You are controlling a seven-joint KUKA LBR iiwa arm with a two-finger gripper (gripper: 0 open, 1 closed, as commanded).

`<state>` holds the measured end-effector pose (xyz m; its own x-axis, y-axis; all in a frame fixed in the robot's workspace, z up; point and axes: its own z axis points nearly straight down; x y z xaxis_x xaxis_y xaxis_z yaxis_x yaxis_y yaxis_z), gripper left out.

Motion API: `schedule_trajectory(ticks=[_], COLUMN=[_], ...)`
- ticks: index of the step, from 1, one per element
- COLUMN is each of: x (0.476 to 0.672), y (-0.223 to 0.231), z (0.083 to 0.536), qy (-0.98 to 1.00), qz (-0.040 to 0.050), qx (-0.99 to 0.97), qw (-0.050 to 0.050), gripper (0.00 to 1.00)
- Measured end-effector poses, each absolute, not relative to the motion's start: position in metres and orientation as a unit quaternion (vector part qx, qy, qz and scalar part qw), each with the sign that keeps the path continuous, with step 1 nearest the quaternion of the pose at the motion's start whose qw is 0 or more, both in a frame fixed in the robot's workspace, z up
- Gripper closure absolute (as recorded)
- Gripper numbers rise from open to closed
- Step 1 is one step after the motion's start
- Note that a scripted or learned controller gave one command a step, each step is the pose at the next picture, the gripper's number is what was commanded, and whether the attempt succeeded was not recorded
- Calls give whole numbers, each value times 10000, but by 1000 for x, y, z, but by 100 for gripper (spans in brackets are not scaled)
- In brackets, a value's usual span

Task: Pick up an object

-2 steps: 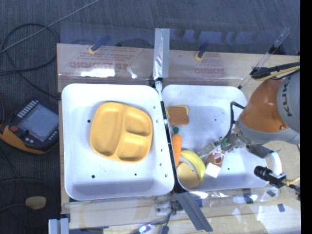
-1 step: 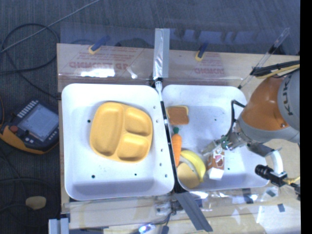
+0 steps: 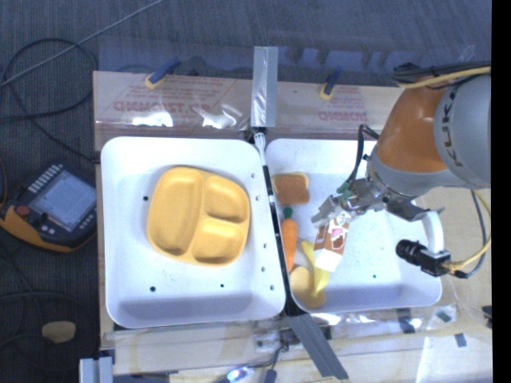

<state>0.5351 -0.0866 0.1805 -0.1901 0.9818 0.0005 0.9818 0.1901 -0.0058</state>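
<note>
We found the gripper (image 3: 338,214) low in the right bin (image 3: 403,292), just beyond the carrot (image 3: 289,234) on the side away from the bin divider. It sat directly over the upper end of a small white and red packet (image 3: 333,243). That packet looked to us like the object being tried for. It lay tilted one step further from the divider than the carrot, with its lower end close to the banana (image 3: 310,273). We could not tell whether the jaws were spread, pressed together or pinching the packet, since the wrist hid the contact. We judged the approach done. The grasp was unconfirmed and the lift had not begun, because the packet seemed to rest on the bin floor.

A piece of toast (image 3: 291,187) sat just above the carrot, near the divider. The banana curled just below the carrot, towards the bin's near corner. Across the divider from the carrot, a yellow compartment tray (image 3: 200,214) filled the middle of the left bin (image 3: 128,290).

The banana lay nearly against the packet's lower end. We thought a sloppy lift could drag it along, or nudge the carrot. The toast stood clear of the gripper.
</note>
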Motion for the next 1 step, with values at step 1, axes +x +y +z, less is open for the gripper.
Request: schedule_trajectory(ticks=[1], x=[548], y=[-45], z=[242], qy=[-7629], qz=[26], qx=[-6466], qw=[14], gripper=[100])
